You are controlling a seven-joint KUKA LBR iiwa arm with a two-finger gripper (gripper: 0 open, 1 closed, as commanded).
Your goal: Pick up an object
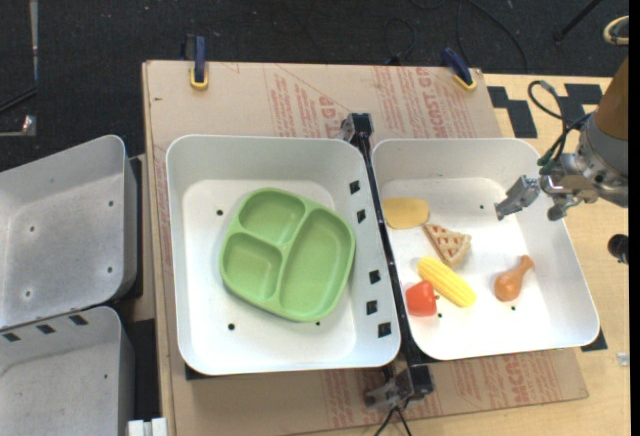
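where the two white bins meet at the centre divider, the left bin holds a single green three-compartment plate, lying flat and slightly rotated, with bare white floor all round it, most along the far and left walls.

the right bin holds five small items, clustered in its left and middle part. a flat yellow disc-like piece lies nearest the divider toward the far side. just beside it, toward the near side, is a tan waffle-textured wedge. a yellow corn cob lies diagonally below the wedge, its lower end touching or nearly touching a small red piece, which sits close to the divider. an orange-brown drumstick lies apart from these, to the right, with open floor around it.

gripper is over the far right part of the right bin, arm entering from the right edge. two grey fingers show, one pointing left toward the bin's middle; they stand apart with nothing between them, so released, gripping no item. it is well apart from every item; the drumstick is the nearest, below it in view.

open room: far right corner and near right strip of the right bin are bare floor. bins sit on a cardboard sheet fastened with clamps at the far edge.
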